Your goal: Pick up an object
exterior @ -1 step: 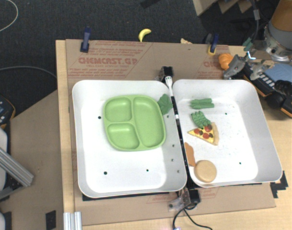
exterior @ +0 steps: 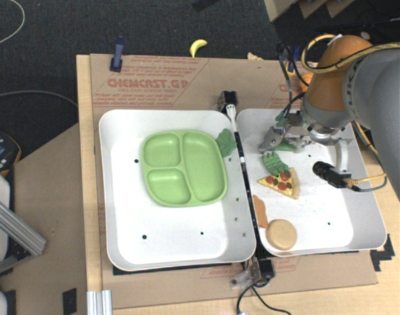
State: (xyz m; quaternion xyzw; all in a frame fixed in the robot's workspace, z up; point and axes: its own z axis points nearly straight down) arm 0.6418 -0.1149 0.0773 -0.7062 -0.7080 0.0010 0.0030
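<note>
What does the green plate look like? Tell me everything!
The green plate is a pale green divided tray, plastic by its look, with rounded corners and three hollows: two smaller on the left, one long on the right. It lies flat, slightly turned, in the left white bin. A dark green piece touches its upper right corner.

Grey-bodied arm, banded in orange above the wrist; trailed thin black and yellow cables; ended in metal gripper.
</note>
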